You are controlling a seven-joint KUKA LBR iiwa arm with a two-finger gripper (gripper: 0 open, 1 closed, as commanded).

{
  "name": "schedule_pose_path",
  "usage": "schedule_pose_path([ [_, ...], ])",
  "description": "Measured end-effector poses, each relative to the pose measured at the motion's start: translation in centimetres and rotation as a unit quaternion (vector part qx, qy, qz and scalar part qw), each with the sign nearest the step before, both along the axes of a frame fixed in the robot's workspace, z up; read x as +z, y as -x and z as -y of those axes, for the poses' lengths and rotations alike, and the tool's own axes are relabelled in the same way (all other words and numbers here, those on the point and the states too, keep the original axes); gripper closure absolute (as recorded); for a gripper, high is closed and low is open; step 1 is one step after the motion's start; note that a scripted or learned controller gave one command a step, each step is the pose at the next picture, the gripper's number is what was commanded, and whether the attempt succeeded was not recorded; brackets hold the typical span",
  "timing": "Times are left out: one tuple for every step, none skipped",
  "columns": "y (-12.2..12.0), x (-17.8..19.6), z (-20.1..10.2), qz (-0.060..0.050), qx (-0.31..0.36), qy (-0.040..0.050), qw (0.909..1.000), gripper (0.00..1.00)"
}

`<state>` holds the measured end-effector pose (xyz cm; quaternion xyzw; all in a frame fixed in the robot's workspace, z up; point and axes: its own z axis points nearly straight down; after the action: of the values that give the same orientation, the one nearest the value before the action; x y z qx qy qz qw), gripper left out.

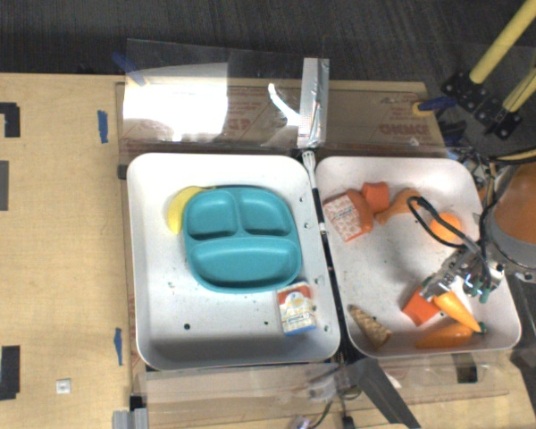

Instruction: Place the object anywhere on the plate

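Gripper (462, 284) low over right bin (384, 266), near its front-right corner, directly above carrot (456, 307). Cannot tell how far my grip is spread, nor whether carrot is actually caught. Carrot lies slantwise, tip toward bin's front-right corner, orange block (417, 309) touching its blunt end. Plate (241, 238) sits mid left bin (161, 329), well apart, straight across divider. Likely job: secure carrot, lift, carry toward left bin.
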<state>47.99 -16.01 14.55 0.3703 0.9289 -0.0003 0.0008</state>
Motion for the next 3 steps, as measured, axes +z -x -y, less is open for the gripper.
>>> schedule_pose_path([
  [-0.9,-5.5,5.0,0.008,0.091,-0.0065,0.9958,1.00],
  [-2.4,15.3,6.4,0.006,0.188,0.0035,0.9821,1.00],
  [-0.1,8.2,6.3,0.000,0.185,-0.0007,0.9828,1.00],
])
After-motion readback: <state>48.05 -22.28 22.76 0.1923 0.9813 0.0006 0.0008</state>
